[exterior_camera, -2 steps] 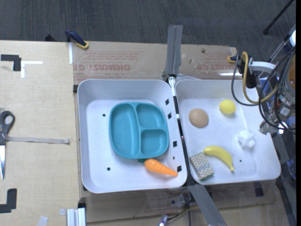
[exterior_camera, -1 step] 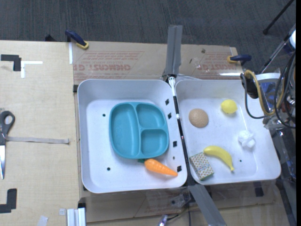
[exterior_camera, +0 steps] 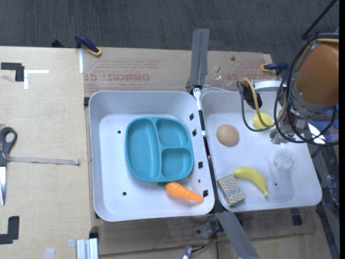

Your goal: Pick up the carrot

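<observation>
Partly hidden under its own orange band and a tangle of black cables, the arm (exterior_camera: 318,74) enters at the right edge, and the pincer (exterior_camera: 284,135) below it is blurred and hard to read; whether it is apart or together, I cannot tell. It hangs over the right bin (exterior_camera: 302,196), close to that bin's far right wall. Just below it a pale, see-through thing (exterior_camera: 282,159) lies on the bin floor, too faint to name.

The carrot (exterior_camera: 184,192) lies in the left bin (exterior_camera: 102,161), near the front wall and toward the right-hand corner, tilted with its tip pointing right. Its thick end touches the front rim of a teal divided plate (exterior_camera: 159,148), and a bit of green at that end is tucked under the plate's edge. It is well apart from the pincer, with the wall between the bins lying between them.

In the right bin also sit a brown egg-shaped thing (exterior_camera: 228,135), a banana (exterior_camera: 253,178), a speckled sponge block (exterior_camera: 230,191) and a yellow thing (exterior_camera: 263,121) half covered by cable. Scissors (exterior_camera: 5,155) on the worktop (exterior_camera: 43,198) are cut off at the left edge.
</observation>
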Controlling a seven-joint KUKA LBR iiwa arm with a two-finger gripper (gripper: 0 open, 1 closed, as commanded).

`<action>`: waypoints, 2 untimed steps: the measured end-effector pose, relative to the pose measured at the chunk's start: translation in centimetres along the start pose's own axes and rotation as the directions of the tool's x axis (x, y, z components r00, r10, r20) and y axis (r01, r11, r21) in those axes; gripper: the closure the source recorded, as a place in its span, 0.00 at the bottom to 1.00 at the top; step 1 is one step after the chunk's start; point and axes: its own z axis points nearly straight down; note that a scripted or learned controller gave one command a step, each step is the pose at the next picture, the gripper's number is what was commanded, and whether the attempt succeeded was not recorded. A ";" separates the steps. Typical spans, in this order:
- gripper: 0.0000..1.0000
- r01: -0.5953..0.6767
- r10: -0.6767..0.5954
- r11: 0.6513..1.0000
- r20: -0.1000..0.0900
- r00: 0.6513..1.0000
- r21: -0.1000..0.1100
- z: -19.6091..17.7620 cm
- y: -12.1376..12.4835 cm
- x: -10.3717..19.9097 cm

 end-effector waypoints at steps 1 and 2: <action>1.00 -0.004 0.004 1.000 0.004 1.000 -0.004 7.3 -2.3 -4.4; 0.00 -0.005 0.005 1.000 0.004 1.000 -0.004 7.4 -2.3 -4.4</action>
